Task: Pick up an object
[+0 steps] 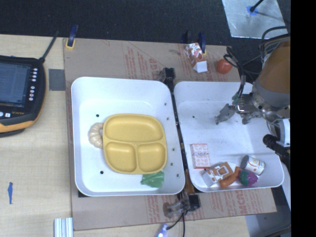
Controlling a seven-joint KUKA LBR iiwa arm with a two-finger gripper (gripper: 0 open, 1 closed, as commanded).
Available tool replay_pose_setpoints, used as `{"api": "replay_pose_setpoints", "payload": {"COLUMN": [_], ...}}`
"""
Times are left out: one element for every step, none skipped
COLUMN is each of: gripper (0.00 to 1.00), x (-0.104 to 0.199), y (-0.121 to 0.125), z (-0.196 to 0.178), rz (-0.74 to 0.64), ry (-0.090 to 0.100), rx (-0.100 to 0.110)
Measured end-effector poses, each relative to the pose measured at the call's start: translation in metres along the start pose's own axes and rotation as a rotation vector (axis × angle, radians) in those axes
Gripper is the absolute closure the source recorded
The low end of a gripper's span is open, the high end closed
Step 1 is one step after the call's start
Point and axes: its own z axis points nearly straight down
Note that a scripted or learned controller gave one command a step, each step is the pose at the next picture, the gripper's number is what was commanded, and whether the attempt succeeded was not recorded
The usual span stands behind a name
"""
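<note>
My gripper (233, 116) hangs over the upper middle of the right bin (207, 95), open, with nothing between its fingers. Below it, along the bin's front, lie a flat red-and-white packet (200, 155), a small printed box (217, 173), an orange sausage-shaped piece (230, 179), a purple piece (249, 178) and a small white cup on its side (255, 165). The gripper is well apart from all of them.
The left bin (84, 98) holds a yellow divided plate (134, 143), a beige piece (95, 135) at its left and a green piece (153, 179) at its front. A small carton (196, 56) and a red ball (224, 66) lie behind the right bin. A control tablet (19, 93) sits far left.
</note>
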Motion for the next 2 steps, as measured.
{"api": "replay_pose_setpoints", "payload": {"gripper": [0.00, 0.00], "x": [0.067, -0.015], "y": [-0.003, 0.001], "z": [0.064, 0.036], "rz": [-0.005, 0.000], "ry": [0.001, 0.000], "rx": [0.005, 0.001]}}
